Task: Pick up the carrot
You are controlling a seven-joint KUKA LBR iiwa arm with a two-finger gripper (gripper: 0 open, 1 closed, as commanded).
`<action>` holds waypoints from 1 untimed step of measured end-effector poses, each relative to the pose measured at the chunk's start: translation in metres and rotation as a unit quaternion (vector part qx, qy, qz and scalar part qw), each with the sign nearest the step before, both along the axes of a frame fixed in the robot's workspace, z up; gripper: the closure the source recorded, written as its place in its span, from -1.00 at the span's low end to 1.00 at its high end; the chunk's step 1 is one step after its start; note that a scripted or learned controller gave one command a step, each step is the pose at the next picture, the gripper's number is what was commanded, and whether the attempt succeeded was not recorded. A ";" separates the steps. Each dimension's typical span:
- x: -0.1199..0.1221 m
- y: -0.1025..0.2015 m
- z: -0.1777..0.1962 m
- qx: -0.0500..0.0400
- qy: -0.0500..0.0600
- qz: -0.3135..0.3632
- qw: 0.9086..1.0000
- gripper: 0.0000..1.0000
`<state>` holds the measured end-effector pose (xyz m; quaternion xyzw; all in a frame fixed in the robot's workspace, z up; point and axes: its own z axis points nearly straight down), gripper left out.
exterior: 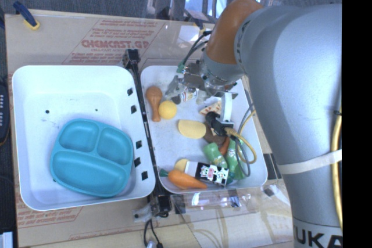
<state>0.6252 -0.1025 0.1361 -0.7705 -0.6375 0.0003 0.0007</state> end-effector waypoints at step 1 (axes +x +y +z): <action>-0.053 0.002 -0.046 0.000 0.005 -0.058 0.998 -1.00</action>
